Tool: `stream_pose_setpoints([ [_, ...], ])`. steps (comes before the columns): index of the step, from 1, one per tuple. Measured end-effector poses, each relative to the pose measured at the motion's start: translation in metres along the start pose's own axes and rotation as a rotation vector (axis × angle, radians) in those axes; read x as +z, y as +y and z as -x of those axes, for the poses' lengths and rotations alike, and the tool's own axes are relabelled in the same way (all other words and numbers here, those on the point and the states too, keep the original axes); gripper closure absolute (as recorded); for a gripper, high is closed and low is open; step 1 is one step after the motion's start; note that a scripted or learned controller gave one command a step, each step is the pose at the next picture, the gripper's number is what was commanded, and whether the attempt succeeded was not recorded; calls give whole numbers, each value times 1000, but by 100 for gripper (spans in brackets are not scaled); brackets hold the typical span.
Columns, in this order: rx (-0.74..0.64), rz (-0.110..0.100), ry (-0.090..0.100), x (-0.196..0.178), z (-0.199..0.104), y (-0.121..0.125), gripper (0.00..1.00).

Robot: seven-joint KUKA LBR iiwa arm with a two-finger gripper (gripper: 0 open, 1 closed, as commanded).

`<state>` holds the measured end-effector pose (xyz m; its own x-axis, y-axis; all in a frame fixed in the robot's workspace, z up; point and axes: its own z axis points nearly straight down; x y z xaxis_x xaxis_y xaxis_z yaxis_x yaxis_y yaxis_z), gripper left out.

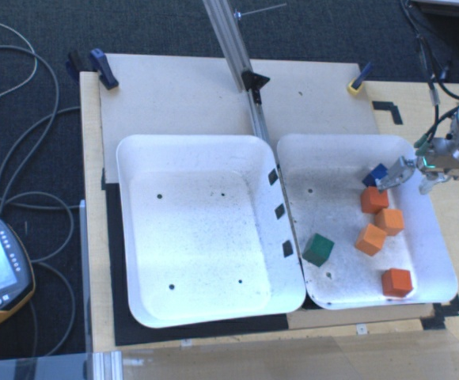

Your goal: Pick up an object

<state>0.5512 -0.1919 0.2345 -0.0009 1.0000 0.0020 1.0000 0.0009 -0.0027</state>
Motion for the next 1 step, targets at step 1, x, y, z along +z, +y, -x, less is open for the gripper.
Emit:
stream_pose_setpoints([
  [1, 0, -6, 1, 127, 26, 41, 0],
])
